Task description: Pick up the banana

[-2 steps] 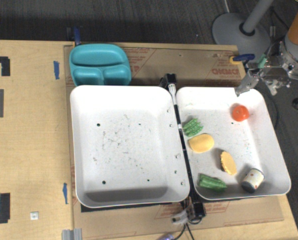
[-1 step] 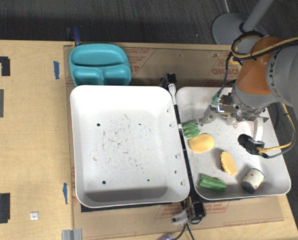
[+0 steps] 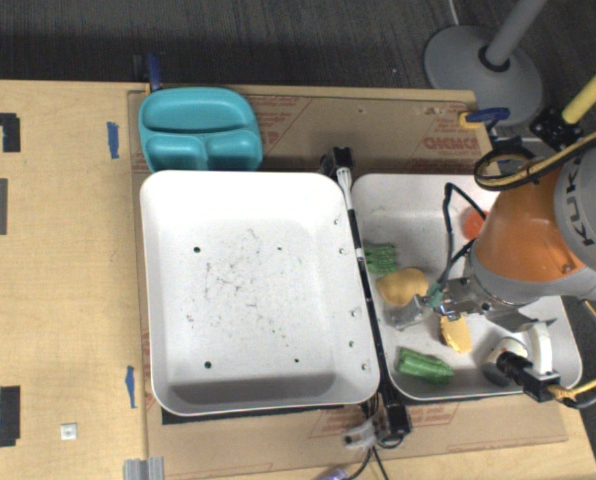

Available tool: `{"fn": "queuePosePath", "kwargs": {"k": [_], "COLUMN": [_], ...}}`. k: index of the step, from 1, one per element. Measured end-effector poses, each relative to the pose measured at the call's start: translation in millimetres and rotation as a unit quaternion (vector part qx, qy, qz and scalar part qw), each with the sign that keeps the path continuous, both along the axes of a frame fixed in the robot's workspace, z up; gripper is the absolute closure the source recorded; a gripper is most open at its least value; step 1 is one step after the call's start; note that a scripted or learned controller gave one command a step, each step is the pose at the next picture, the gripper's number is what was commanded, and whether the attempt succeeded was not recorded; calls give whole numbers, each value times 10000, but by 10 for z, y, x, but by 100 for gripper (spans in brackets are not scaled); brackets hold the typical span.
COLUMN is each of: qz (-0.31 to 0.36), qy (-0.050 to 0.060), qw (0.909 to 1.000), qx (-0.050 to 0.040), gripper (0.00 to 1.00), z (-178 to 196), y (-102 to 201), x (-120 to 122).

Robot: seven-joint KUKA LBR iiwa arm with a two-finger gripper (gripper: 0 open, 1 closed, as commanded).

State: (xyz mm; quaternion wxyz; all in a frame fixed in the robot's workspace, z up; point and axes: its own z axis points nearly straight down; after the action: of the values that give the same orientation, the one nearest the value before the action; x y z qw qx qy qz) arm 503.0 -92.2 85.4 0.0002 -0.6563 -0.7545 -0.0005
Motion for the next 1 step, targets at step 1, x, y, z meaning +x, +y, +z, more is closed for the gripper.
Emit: {"fn": "queuePosePath", "kwargs": {"k": [1], "qz": [1297], "qy": [-13], "qw": [9916], "qx": [-6], "gripper": [0], "z": [992], "y": [915], "x": [-230]}}
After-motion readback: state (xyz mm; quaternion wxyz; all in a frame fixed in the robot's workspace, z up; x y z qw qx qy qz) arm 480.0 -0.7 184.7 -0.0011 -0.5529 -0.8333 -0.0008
